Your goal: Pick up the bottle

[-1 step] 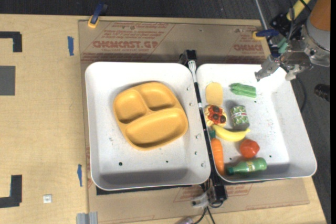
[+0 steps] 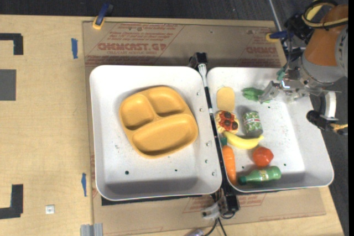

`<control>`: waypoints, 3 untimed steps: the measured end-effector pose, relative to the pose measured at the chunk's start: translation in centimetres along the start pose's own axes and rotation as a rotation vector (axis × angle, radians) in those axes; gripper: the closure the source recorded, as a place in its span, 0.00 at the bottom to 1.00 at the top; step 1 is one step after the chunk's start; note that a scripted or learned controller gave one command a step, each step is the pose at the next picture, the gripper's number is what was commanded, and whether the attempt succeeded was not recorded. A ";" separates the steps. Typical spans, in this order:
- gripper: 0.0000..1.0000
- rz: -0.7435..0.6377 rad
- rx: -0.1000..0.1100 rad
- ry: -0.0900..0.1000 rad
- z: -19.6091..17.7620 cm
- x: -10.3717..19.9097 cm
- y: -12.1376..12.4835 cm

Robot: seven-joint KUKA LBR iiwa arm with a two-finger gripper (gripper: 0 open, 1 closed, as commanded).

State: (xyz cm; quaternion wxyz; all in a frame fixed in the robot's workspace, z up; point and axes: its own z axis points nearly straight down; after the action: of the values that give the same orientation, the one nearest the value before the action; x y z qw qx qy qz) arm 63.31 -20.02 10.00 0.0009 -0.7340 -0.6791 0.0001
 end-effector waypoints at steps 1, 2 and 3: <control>0.00 0.177 -0.006 0.014 1.2 0.3 0.3; 0.00 0.484 -0.004 0.001 1.3 6.3 -2.7; 0.00 0.749 -0.008 0.001 1.3 7.5 -9.2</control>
State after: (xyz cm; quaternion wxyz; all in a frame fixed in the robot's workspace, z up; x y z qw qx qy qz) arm 54.75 -11.87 8.70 -0.0017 -0.9316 -0.3635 -0.0023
